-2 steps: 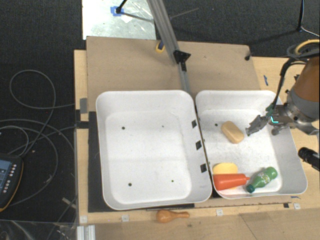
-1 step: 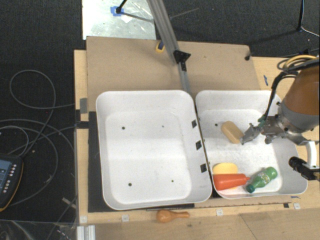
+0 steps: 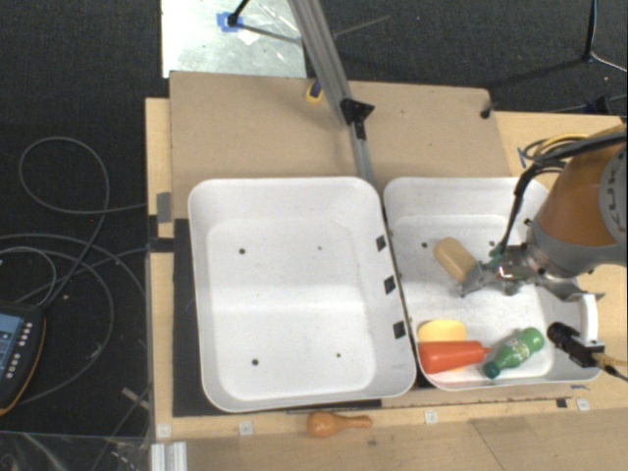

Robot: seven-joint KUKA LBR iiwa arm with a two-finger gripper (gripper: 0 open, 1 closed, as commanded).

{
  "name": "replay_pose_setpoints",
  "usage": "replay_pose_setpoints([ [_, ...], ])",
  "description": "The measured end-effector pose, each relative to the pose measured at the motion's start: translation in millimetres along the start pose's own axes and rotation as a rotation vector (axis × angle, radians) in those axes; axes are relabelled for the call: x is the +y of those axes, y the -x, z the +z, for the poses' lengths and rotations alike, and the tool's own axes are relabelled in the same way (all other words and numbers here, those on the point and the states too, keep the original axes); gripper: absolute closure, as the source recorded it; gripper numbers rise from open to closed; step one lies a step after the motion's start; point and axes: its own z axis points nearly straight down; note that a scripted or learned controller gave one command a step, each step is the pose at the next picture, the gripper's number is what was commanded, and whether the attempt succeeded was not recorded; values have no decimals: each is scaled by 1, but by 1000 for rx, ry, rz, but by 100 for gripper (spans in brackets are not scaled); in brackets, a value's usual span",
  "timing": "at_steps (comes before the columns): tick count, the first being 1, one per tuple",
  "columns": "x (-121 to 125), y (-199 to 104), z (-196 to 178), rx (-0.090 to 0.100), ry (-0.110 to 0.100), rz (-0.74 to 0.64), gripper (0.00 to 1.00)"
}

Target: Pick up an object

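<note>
The arm (image 3: pixel 579 214) is seen reaching in from the right, its orange band lit above the wrist, and the gripper (image 3: pixel 478 281) is brought low over the middle of the right bin (image 3: pixel 461 199). A tan cylinder-shaped block (image 3: pixel 454 257) is found just beside the fingertips, on their upper-left side; whether contact is made cannot be told. Whether the gripper is released or clenched cannot be told either (the metal there is blurred into the bin floor), and nothing is shown held between them.

Along the near edge of the right bin, three more things are lined up. A yellow piece (image 3: pixel 442 331) is set by the near-left corner, with an orange-red carrot-like piece (image 3: pixel 451 355) lying directly in front of it, touching. A green bottle (image 3: pixel 513 352) is laid on its side just right of that, its dark cap against the carrot's tip.

The left bin (image 3: pixel 294 199) is seen alongside, touching the right one, black clips marking the seam. On the bench (image 3: pixel 245 126), at its near edge below the left bin, a small orange-brown pear-shaped object (image 3: pixel 336 422) is left lying outside both bins.
</note>
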Motion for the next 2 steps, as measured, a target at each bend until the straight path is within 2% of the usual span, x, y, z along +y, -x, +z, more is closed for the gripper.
replay_pose_setpoints([
  [1,2,1,-14,-2,7,0,100],
  [2,-3,-3,-60,-3,9,-3,100],
])
